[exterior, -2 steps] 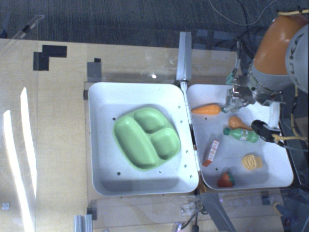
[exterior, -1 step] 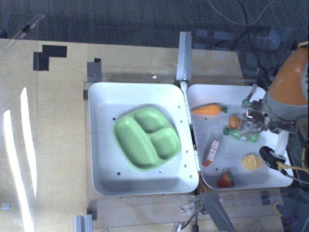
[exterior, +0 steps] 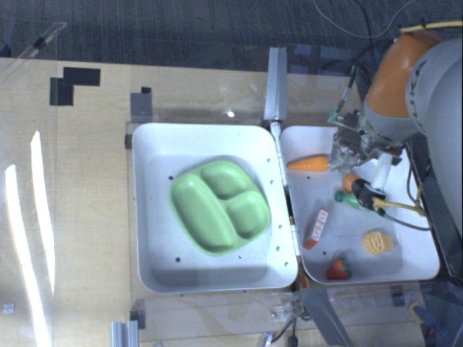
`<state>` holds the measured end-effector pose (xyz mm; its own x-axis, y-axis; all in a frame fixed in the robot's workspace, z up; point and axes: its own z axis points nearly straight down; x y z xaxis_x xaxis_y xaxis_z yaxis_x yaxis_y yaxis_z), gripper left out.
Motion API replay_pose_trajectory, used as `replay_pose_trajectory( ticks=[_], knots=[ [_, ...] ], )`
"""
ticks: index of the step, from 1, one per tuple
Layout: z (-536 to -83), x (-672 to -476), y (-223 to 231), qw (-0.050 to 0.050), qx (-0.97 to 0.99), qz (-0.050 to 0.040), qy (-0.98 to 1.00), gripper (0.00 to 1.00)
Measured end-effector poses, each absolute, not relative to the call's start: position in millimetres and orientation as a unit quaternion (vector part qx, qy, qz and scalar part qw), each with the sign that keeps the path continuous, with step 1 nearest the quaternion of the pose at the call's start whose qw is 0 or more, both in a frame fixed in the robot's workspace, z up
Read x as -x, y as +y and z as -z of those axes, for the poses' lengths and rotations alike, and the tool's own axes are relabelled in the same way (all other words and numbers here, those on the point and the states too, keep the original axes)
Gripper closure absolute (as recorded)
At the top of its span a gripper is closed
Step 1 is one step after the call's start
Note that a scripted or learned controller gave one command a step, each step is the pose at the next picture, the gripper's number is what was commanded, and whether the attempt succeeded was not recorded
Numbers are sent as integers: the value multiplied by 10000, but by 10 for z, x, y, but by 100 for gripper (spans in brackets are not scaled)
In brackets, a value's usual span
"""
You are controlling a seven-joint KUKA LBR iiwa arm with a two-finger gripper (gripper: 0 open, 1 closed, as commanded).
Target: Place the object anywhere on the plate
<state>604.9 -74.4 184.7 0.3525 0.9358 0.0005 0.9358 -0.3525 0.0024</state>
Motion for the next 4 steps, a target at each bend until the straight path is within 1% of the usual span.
replay_pose_trajectory(
  ticks=[1, 2, 3, 4],
  knots=[
    [-2102, -5576, -1428, 15, -8681, -13, 4963, 100],
    [-1844, -6034, -625, 3, -8542, -7, 5199, 100],
    [-896, -5877, -1203, 28, -8976, -45, 4408, 100],
    [-1061, -4880, -1620, 9, -8735, -16, 4869, 100]
  ],
)
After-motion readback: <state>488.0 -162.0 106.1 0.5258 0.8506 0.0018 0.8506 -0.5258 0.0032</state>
